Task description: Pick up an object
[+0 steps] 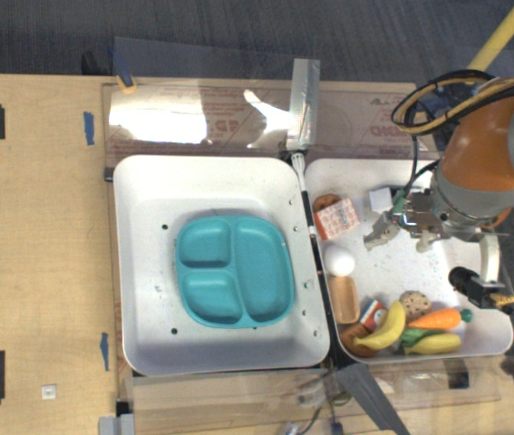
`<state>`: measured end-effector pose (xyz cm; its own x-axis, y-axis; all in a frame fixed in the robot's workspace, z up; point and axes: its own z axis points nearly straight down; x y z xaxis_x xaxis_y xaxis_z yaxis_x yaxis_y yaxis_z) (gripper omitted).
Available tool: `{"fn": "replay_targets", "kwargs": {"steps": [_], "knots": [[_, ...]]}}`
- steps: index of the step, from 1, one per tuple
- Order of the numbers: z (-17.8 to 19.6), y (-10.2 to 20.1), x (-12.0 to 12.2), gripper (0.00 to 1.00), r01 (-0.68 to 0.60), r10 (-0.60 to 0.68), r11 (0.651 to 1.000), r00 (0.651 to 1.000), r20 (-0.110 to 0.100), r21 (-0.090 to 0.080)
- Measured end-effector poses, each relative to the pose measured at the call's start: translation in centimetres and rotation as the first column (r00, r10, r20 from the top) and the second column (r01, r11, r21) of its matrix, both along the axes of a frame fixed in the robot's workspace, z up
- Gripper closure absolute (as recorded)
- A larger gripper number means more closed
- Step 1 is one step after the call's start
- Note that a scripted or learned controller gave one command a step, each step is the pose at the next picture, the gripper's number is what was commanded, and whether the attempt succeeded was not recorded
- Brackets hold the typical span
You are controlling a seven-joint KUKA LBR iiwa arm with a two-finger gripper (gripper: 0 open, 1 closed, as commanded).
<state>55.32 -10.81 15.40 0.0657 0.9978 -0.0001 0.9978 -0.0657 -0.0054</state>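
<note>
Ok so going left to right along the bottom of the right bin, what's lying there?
Bread roll → banana → cookie → carrot.

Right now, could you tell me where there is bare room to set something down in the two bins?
The left bin has bare floor all around the teal tray, widest along its far edge. In the right bin, the free patch lies between the white egg and the gripper. The near edge is crowded with the banana and carrot.
</note>
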Motion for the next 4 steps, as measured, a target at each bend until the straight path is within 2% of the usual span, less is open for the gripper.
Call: {"fn": "replay_targets", "kwargs": {"steps": [1,2,3,4], "knots": [[0.0,-4.7,8.0,0.0,-0.29,0.29,0.957,0.957,0.008,-0.003],[1.3,-4.6,8.2,1.0,-0.291,0.291,0.957,0.957,0.015,-0.006],[1.2,-4.6,8.2,0.0,-0.29,0.29,0.957,0.957,0.014,-0.005],[-1.1,-3.9,7.5,0.0,-0.398,0.398,0.918,0.918,0.006,0.0]]}}
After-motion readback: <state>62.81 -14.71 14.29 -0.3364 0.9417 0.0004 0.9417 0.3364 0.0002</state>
